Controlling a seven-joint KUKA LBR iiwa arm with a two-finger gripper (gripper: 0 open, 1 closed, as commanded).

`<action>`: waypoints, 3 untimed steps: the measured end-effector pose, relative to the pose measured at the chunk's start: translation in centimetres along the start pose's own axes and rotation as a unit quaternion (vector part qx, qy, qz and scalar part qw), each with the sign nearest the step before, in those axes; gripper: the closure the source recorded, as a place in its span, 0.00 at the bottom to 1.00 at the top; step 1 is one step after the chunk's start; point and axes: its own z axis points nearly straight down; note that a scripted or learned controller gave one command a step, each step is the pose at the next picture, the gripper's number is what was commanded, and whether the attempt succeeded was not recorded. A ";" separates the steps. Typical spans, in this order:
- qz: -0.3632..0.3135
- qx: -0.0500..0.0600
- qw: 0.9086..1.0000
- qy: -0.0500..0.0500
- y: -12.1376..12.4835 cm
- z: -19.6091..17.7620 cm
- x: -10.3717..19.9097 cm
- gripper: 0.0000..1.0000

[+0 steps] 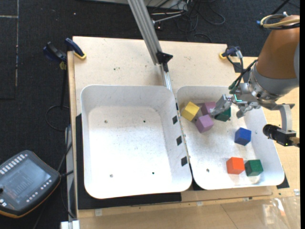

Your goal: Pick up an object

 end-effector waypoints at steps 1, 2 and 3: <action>0.001 -0.002 1.000 -0.001 0.1 -0.2 0.0 0.00; 0.001 0.001 1.000 0.000 0.5 6.0 0.4 0.00; 0.002 0.000 1.000 0.000 0.5 10.4 0.0 0.00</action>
